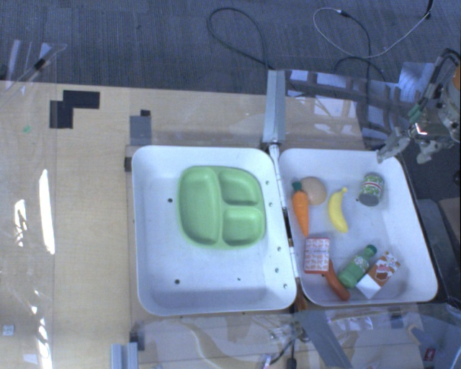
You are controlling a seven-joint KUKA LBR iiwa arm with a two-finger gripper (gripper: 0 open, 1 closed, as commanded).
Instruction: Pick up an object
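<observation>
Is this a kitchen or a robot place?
Probably a robot lab or test bench, not a kitchen. Two white bins sit on a wooden bench, loose cables trail behind, and the food, like the banana and carrot, looks like toys for a gripper to practise on.

Two shallow white bins sit side by side on a pale wooden bench. The left bin (155, 238) holds a green divided tray (220, 207) lying flat near its middle. The right bin (414, 238) holds a carrot (300, 208) beside a round beige ball (313, 189), a banana (337, 210), a small can (372, 189) lying toward the far corner, a red and white packet (317, 255), a green bottle (356, 266), a small carton (379, 274) just beside the bottle, and an orange sausage-like piece (336, 285). The gripper (412, 140) hangs above the far right corner of that bin, apart from everything in it. Black cables (238, 32) loop over the dark floor behind.
</observation>
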